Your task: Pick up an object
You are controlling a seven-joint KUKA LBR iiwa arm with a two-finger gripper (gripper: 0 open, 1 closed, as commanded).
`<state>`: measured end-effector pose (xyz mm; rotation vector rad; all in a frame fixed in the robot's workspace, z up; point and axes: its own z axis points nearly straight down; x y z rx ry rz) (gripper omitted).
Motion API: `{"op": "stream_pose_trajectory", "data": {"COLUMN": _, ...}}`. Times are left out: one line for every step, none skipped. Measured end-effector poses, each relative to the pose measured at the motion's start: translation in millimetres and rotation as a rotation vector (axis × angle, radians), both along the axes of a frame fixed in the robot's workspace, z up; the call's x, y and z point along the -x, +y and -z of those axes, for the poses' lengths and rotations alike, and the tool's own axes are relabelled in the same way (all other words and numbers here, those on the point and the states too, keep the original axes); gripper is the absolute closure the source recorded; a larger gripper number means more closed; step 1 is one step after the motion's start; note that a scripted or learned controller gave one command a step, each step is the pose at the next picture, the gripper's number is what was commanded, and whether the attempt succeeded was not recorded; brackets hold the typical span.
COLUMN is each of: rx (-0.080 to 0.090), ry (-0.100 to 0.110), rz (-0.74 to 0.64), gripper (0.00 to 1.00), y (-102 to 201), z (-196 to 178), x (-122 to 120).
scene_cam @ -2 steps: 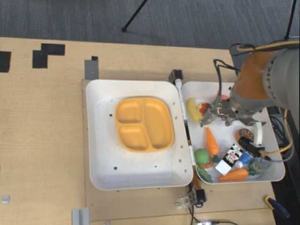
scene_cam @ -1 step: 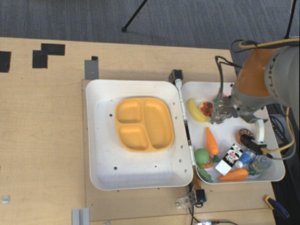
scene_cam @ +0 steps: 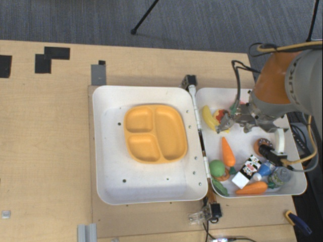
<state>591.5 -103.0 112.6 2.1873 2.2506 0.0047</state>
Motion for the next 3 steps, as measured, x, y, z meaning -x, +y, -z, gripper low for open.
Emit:
{"op": "stream_pose_trajectory", "data": {"rx": 0.003, "ry": -0.005, "rz": -0.268, "gripper": 0.00, "y": 15, "z": 25, "x": 17}}
{"op": "stream_pose_trajectory", "data": {"rx": 0.004, "ry": -0.011, "rz": -0.269, "gripper": 1.00, "y": 16, "z": 14, "x": 15}}
{"op": "stream_pose_trajectory", "data": {"rx": -0.001, "ry": 0.000, "rz": -0.051, "gripper": 1.00, "y": 74, "z": -72, "x": -18}}
